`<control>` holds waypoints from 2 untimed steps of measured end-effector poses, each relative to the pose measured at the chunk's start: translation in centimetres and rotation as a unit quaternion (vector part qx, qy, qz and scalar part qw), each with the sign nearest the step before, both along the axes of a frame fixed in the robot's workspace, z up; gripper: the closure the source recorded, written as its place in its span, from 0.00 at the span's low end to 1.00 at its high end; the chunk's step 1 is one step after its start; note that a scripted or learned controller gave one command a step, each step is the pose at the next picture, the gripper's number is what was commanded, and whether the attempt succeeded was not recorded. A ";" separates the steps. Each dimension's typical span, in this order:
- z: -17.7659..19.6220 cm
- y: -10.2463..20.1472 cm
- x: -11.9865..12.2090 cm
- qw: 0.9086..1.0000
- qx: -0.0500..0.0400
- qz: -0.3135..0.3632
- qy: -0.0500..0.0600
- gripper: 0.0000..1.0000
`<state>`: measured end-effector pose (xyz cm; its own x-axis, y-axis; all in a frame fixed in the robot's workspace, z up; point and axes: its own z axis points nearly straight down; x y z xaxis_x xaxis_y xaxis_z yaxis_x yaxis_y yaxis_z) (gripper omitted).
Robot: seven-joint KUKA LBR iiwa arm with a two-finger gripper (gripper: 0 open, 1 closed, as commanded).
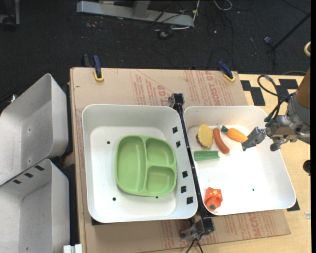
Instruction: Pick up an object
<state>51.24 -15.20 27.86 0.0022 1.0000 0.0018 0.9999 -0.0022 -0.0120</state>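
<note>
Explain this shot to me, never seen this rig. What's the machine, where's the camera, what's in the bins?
One camera looks down at a slant on a bench with two shallow white bins. The grey arm reaching in from the right is a robot; its claw hangs over the right bin, with nothing seen between its fingers. The left bin holds a green divided plate. The right bin holds toy food: a yellowish piece, a sausage, a carrot, a green stick and a red piece.

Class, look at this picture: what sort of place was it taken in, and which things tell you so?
Most likely a robotics lab or test bench. A robot arm's gripper reaches over two white bins clamped to a board, toy food such as a carrot lies in one, and cables trail across the dark floor.
</note>
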 end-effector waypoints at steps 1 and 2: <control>0.6 0.1 0.2 1.000 -0.001 0.002 -0.006 0.00; -3.8 0.5 0.2 1.000 0.000 0.001 -0.004 0.00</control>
